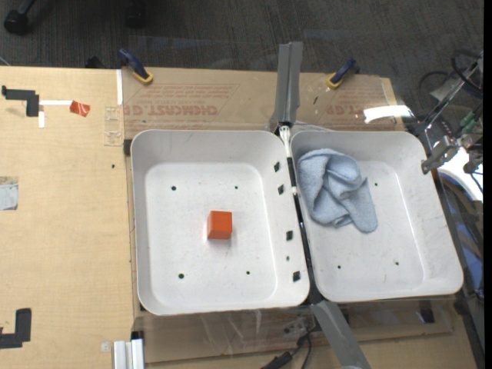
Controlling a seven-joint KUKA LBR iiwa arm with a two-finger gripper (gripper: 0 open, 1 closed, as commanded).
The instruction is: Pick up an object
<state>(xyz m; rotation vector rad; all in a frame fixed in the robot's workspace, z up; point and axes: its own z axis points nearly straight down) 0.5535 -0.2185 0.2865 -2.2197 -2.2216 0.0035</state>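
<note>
Hovering just off the right rim of the right bin [419, 237] with what seems to be the gripper [450, 151], half lost among cables [461, 75] and too indistinct for telling whether spread or pressed together. Standing back like this, most likely, for leaving both bins open to the overhead camera and to a straight descent. Meeting first, moving outward, a grey-blue cloth [334, 187] bunched into a soft heap in the far-left part of that bin, lying near the divider [292, 198] between the bins; offering loose folds for pinching but no firm edge, and so risking a slipping or partial grasp. Crossing next into the left bin [177, 271] and finding an orange cube [220, 225] sitting flat near the middle of the floor, well apart from every wall, with room on all sides for closing around it; looking like the easier target of the two. Judging the task as not yet begun in any visible way, with both candidates lying on the bin floors. Anchoring the whole set-up with clamps [138, 71] on the brown cardboard [192, 98] beyond the bins, presumably against the bins sliding under contact.
</note>
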